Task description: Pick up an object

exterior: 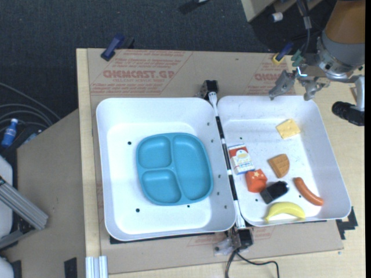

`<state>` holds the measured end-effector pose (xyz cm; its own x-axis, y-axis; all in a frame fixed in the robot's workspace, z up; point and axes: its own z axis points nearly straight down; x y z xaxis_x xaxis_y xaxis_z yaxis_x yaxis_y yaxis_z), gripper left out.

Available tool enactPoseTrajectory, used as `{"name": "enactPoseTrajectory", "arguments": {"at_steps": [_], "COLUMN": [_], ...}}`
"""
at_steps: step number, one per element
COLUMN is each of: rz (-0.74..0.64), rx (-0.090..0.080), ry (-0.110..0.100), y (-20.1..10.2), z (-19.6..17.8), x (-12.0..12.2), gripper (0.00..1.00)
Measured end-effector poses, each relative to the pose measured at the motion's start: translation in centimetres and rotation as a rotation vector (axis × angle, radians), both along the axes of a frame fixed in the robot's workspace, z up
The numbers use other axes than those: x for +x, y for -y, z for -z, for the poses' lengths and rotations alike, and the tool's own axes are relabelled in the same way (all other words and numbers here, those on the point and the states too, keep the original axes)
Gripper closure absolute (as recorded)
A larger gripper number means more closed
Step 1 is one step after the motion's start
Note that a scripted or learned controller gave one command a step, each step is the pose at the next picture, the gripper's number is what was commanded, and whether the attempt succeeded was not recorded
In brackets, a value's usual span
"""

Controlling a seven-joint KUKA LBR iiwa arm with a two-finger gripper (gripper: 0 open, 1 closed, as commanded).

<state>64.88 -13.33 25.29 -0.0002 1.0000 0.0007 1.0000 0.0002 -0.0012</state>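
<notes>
The right bin point(324, 129) holds several small objects: a yellow cracker square point(288, 128), a small white-and-red carton point(240, 158), a brown bread-like piece point(279, 165), a red block point(255, 180), a black item point(274, 191), a red sausage point(308, 191) and a yellow banana point(284, 211). My gripper point(294, 89) hangs open above the far rim of the right bin, its two grey fingers spread apart with nothing between them. It is well above and behind the cracker.
The left bin point(110, 155) contains a blue divided plate point(173, 168). A black clip point(210, 88) sits at the far end of the seam between the bins. Cables and a blue clamp point(112, 47) lie beyond the cardboard bench top.
</notes>
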Motion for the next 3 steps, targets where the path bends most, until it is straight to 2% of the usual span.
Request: {"name": "enactPoseTrajectory", "arguments": {"at_steps": [1, 2, 3], "rz": [0.001, -0.002, -0.003], "rx": [0.001, -0.002, -0.006], "ry": [-0.003, 0.007, 0.013], "y": [4.7, 4.4, 4.5], "z": [14.9, 16.4, 15.2], "x": [1.6, 2.0, 2.2], "gripper": [0.00, 0.00, 1.00]}}
